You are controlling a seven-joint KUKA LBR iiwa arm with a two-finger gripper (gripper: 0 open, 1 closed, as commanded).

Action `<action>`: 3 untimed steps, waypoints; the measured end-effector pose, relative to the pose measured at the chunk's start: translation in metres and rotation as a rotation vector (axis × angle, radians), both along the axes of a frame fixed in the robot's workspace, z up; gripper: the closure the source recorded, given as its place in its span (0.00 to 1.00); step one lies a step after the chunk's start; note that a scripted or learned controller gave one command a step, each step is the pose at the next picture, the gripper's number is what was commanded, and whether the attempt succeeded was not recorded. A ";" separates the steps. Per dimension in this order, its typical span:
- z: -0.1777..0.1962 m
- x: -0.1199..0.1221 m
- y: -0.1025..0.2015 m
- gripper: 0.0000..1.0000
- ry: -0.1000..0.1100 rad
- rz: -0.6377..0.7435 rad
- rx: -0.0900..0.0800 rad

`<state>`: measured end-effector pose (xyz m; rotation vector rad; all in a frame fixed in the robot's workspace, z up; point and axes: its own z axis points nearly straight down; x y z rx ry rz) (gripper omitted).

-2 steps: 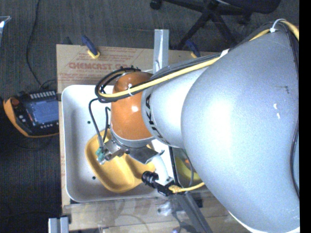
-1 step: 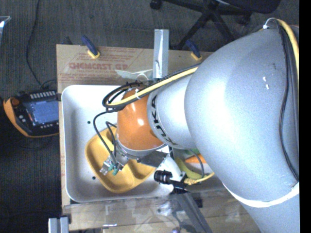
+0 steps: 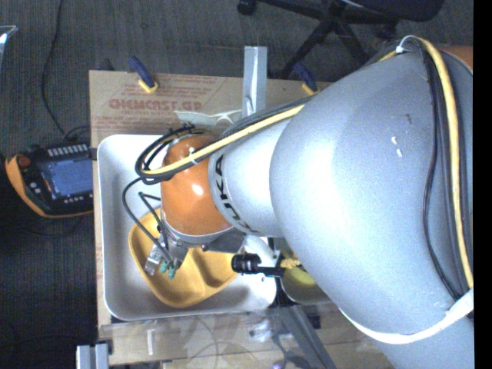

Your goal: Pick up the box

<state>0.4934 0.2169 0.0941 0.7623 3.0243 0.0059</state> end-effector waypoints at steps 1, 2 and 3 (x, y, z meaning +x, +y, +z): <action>0.053 -0.010 0.016 1.00 0.024 -0.024 0.001; 0.082 -0.010 0.016 1.00 0.023 -0.224 0.003; 0.004 0.026 -0.013 1.00 0.014 -0.346 0.013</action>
